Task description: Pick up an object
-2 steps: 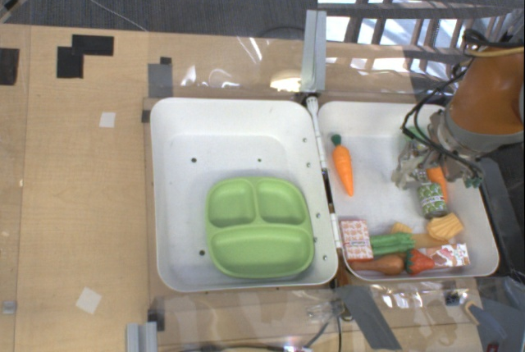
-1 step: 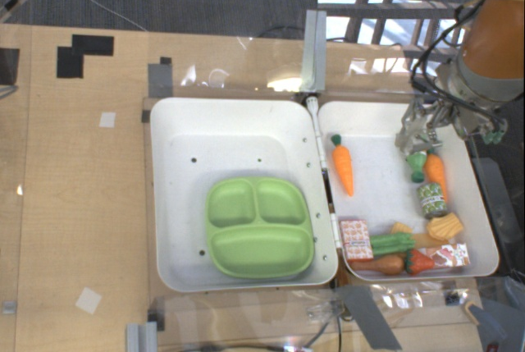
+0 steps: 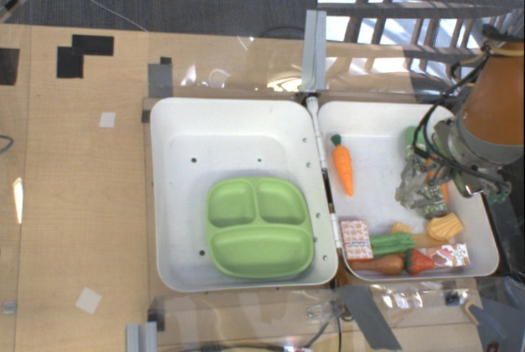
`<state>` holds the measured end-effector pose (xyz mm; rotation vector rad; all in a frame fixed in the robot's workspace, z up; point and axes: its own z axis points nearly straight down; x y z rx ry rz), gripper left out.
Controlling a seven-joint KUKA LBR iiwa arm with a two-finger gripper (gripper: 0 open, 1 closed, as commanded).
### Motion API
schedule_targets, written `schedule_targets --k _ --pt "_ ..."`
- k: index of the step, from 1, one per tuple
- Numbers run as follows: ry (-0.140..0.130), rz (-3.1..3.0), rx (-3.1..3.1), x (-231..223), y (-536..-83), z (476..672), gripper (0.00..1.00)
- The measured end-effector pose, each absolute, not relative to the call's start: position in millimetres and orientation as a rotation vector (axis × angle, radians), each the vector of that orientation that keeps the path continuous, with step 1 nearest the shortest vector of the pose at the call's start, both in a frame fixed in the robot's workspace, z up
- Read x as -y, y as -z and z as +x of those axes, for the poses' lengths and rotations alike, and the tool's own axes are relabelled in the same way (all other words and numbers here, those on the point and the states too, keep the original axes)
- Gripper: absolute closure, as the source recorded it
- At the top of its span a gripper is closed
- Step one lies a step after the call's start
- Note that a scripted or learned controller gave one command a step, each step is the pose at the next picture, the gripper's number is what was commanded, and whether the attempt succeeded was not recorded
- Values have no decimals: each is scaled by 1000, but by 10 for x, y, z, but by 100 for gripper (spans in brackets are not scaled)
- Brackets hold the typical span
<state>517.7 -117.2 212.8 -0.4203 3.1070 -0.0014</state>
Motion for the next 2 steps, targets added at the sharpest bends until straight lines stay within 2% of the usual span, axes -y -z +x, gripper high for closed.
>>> schedule_targets --k 2 --pt "8 -431 -3086 1142 -2380 5238 100"
